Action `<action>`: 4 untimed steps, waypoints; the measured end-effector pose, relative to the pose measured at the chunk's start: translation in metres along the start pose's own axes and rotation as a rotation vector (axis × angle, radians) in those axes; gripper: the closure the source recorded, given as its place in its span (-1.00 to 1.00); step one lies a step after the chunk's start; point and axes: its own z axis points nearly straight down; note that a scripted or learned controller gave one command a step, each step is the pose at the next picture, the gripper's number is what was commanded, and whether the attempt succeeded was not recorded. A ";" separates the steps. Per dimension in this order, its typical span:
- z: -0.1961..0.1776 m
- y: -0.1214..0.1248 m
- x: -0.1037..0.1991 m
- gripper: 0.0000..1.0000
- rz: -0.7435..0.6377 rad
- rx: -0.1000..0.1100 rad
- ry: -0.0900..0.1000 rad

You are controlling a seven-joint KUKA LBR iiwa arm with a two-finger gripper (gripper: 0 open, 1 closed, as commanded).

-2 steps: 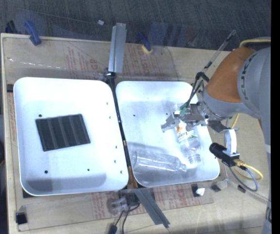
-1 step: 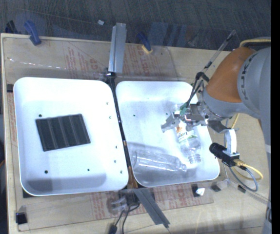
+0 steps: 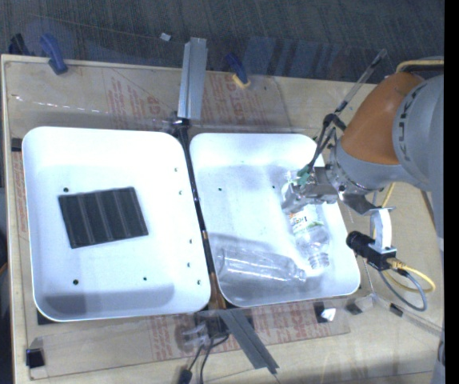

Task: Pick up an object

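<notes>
- far to the left of the gripper (image 3: 308,189), the left bin (image 3: 37,154) holds 1 dark ribbed mat (image 3: 102,216), lying flat and well apart from the arm.
- between the 2 bins runs a dark divider; 2 blue clamps sit along the back edge of the bench, both well behind and left of the gripper.
- below and left of the gripper, in the right bin (image 3: 237,154), lies 1 clear plastic bottle (image 3: 257,265) on its side near the front wall.
- right under the gripper lies 1 small labelled bottle (image 3: 308,232), its cap end pointing toward the front of the bin; its upper end seems to touch the gripper.
- the gripper is low in the right bin at that bottle's top end, but i cannot tell how it is set or whether it has a grip.
- progress, as i judge it: the reach is made, nothing is lifted; both bottles rest on the bin floor, so gripping and raising are left.
- count: 2 bins, 2 bottles, 1 mat, 1 arm.
</notes>
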 end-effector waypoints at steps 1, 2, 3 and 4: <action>0.000 0.000 0.000 -1.00 0.000 0.000 0.000; 0.039 -0.011 0.019 -1.00 -0.076 0.001 0.002; -0.010 -0.012 -0.001 -1.00 -0.112 -0.001 0.000; 0.025 0.028 0.000 -1.00 -0.109 0.001 0.001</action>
